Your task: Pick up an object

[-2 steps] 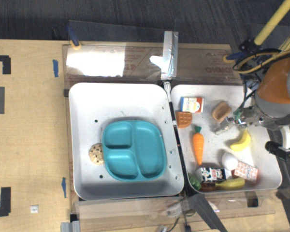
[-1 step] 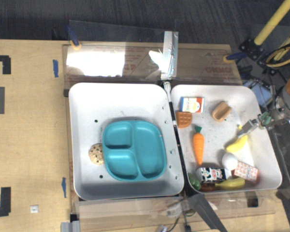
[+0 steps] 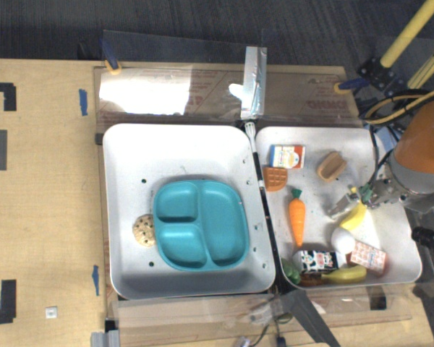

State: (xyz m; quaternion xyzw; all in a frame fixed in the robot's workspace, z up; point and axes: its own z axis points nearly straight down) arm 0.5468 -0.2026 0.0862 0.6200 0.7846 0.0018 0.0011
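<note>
Right white bin (image 3: 398,147), tool (image 3: 345,204) beside upright carrot (image 3: 296,220), green tip up

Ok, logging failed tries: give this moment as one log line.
hand low in right bin | beside yellow piece | carrot untouched | teal tray in left bin

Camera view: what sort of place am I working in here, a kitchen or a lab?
Most likely a robot lab bench, not a kitchen. Two shallow white bins sit side by side on a taped board, holding toy food such as a carrot and a teal divided plate, with the gripper reaching in.
</note>
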